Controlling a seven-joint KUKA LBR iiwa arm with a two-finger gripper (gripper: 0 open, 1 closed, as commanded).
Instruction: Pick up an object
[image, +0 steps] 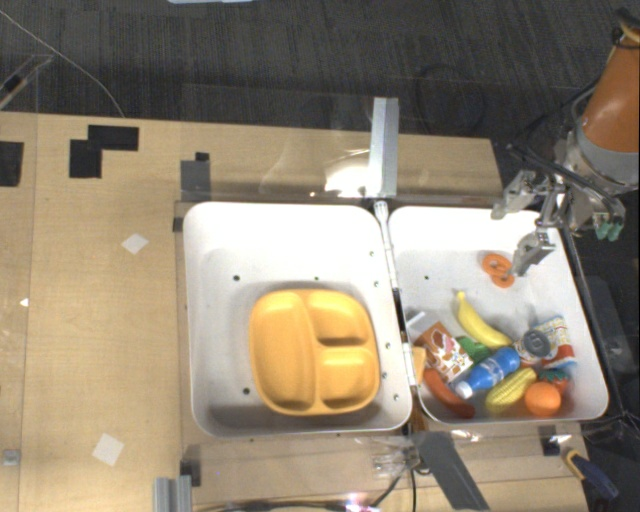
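The tool (527, 255) hung over the upper part of the right bin (440, 235), its tip just beside a small orange ring (495, 267) on the bin floor; whether it was wide or narrow could not be told. Lower in that bin lay a banana (478, 320), a blue bottle (485, 370), an orange ball (543, 398) and a small can (541, 340), crowded together. A yellow divided tray (312, 350) sat in the left bin (215, 300) on the wooden surface (90, 330).

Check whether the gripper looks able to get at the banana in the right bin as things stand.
Probably yes. The banana lies on top of the pile with its upper side bare, and the gripper hangs just above and right of it, with nothing between them.
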